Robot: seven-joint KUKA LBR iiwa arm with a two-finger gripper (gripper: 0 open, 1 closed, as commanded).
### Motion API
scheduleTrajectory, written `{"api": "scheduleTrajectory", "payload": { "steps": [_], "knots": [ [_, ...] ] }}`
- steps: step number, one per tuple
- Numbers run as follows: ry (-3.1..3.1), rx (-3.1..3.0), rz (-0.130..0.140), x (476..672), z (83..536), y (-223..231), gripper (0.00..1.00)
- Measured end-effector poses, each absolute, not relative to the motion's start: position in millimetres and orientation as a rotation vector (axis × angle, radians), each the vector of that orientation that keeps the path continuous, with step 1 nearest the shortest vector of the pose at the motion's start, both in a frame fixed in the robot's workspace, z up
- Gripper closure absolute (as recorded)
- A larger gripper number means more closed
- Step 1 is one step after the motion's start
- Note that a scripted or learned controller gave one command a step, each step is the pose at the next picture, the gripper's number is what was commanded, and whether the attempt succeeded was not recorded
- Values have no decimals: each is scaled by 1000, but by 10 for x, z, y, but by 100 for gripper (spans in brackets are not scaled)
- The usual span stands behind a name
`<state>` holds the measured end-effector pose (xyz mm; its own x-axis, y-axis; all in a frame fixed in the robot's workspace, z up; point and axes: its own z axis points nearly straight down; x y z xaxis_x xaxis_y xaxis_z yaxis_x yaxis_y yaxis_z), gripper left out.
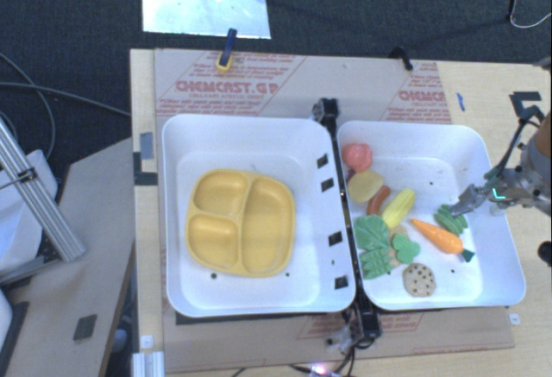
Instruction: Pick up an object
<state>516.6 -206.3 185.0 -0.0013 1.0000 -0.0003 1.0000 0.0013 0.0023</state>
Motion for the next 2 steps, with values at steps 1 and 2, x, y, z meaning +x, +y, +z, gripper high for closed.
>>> {"api": "scheduleTrajectory", "payload": {
  "steps": [1, 2],
  "knots": [
    [2225, 2222, 4, 5270, 807, -2041, 0],
    [2223, 2208, 7, 5828, 1155, -2060, 0]
  ]
}}
